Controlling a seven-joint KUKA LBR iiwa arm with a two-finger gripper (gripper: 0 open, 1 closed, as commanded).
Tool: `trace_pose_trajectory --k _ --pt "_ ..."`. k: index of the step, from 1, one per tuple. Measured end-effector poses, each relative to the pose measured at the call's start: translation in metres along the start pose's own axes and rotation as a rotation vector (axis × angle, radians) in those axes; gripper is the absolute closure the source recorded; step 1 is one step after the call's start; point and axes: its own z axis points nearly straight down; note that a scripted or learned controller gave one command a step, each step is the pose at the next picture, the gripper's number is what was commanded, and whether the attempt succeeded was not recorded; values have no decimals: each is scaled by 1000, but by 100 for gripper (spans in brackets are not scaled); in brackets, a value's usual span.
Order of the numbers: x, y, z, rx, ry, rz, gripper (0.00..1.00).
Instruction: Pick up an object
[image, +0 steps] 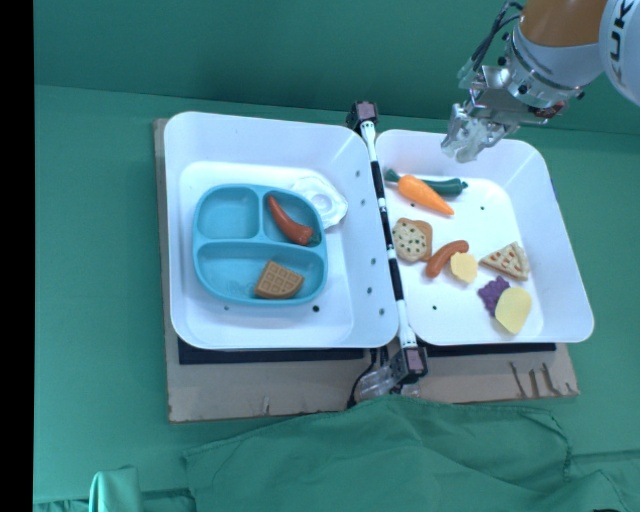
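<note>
Green table (100, 200), two white bins. Gripper (468, 140) over right bin (560, 260) far edge, nothing held, finger state unclear. Approach step; next descend onto carrot (425, 193).

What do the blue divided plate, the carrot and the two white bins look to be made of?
Blue divided plate: likely molded plastic, semi-gloss, with uniform colour and rounded compartment walls.
Carrot: probably toy plastic or rubber, with flat saturated orange and a smooth green top.
White bins: seemingly thin formed plastic, smooth, with soft rounded corners and faint sheen; metal cannot be ruled out.
</note>
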Motion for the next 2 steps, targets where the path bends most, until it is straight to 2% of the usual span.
trace_pose_trajectory --k 2 --pt "96 13 39 6 0 1 100"
